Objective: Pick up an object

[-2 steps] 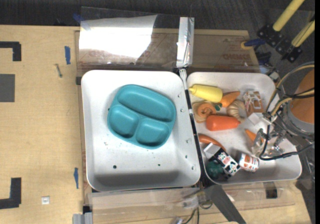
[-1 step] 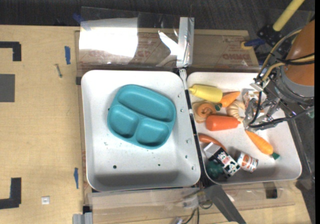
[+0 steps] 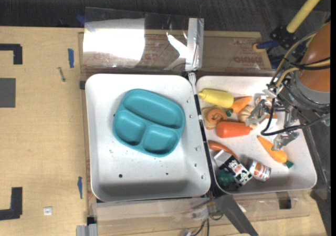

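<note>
The gripper (image 3: 270,119) is being held over the right bin (image 3: 307,174), jaws apart; beside the carrot (image 3: 232,129), crowded neighbours risk being nudged instead.

Right bin (image 3: 307,174) crowded with toys; left bin (image 3: 100,124) open around teal tray (image 3: 148,121), near side free.

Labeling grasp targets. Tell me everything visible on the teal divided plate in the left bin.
The teal divided plate looks like smooth matte plastic, a rounded oval with a raised rim. It has three compartments: one long one along the far side, two smaller ones on the near side. It lies flat, right side up, rotated a little, near the middle of the left bin. It rests on the bin floor alone, nothing else touching it.
</note>
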You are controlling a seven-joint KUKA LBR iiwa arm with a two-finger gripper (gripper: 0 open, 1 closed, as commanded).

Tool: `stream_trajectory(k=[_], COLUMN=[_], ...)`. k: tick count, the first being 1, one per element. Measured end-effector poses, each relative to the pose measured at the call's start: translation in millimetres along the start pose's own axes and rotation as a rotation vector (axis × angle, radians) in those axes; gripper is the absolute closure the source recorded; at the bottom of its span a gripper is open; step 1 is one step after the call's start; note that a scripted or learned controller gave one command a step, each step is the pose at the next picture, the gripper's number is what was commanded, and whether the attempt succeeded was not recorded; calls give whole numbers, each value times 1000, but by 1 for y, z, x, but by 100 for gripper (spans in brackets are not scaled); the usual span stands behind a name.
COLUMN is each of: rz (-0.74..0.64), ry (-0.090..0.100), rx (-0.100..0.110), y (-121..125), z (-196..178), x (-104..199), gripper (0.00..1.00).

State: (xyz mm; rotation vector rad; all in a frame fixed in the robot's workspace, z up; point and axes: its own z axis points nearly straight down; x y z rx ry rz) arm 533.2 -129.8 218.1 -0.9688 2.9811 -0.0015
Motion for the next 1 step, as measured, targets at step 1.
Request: stream_trajectory(k=[1], rz=[25], ry=[-3], rx=[6], y=[-34], z=[129], x=[50], gripper=[0])
